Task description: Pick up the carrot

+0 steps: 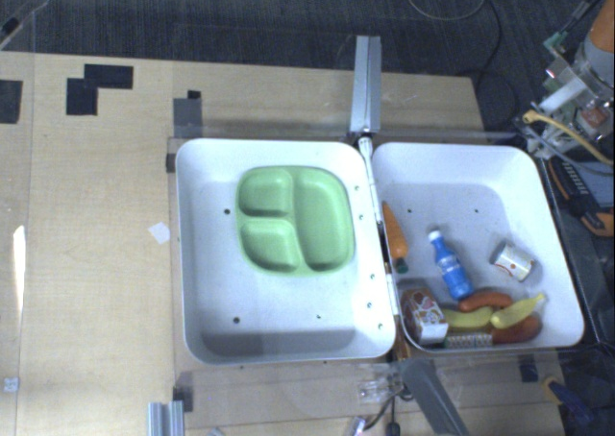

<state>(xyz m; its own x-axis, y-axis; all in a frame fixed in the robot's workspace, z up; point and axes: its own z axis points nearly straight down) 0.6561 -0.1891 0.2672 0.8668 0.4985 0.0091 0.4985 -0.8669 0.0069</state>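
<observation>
1. two shallow white bins are seen side by side on the wooden bench [86, 261], with a metal divider running between them.
2. the left bin [207, 328] is occupied by a green sectioned tray [294, 218], set slightly toward the bin's upper middle.
3. the carrot [394, 235] is found in the right bin [480, 175], lying lengthwise against its left wall – just beside the divider, orange body up, darker end pointing down toward the near side.
4. a blue bottle with a white cap [450, 266] is laid at a slant near the middle of the right bin, apart from the carrot.
5. a small silver can [511, 260] is tipped on its side to the right of the bottle.
6. along the near wall of the right bin a cluster is gathered: a red-and-white packet [425, 315], a yellow banana [500, 314] and reddish items touching it.
7. the arm [581, 79] is seen at the upper right corner, well apart from the carrot and outside the bin – the state of the claw cannot be told, since its end is not made out clearly there.
</observation>
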